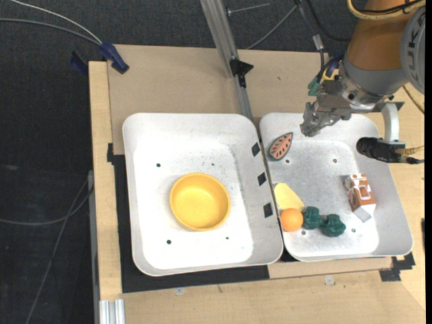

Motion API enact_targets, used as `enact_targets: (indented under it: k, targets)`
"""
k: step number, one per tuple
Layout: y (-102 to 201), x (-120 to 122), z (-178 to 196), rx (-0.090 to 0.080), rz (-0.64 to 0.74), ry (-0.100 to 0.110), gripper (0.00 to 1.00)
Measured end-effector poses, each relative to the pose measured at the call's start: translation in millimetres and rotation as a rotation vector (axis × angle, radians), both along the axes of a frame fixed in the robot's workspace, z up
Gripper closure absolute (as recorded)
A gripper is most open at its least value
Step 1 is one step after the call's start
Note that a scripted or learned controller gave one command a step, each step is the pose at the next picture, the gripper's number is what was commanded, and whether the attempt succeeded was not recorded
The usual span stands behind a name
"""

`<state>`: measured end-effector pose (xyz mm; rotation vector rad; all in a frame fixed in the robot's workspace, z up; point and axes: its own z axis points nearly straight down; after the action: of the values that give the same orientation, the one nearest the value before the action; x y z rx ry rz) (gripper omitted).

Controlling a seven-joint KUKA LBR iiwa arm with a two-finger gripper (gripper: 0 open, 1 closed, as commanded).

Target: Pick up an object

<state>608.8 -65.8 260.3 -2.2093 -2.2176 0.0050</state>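
Objects for picking noted across two white bins on a wooden bench (182, 73). Left bin (145, 248): one yellow bowl (198, 200), upright, a little below centre, well apart from every wall. Between the bins, along the dividing edge, three small black clips (261, 179); above them a grey metal pole (223, 39) slanting down to that edge. Right bin (388, 235): pink leaf-shaped piece (281, 145) near the upper left corner, just beside the wall; lower down, a pale yellow wedge (288, 196) touching an orange ball (291, 219); just right of the ball, a dark green lumpy toy (322, 222) near the front wall; further right, a small orange and white block (359, 196), apart from the rest. Gripper (314, 123) seen over the upper part of the right bin, above and to the right of the pink piece, nothing visible in its grasp; opening of the claw cannot be told. Arm behind it grey, with orange band (378, 32), entering from upper right.
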Motion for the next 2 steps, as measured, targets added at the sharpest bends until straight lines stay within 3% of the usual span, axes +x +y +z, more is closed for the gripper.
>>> enact_targets:
  k: [2]
  targets:
    - [98,-40,-27,0.0,0.002,0.006,1.0]
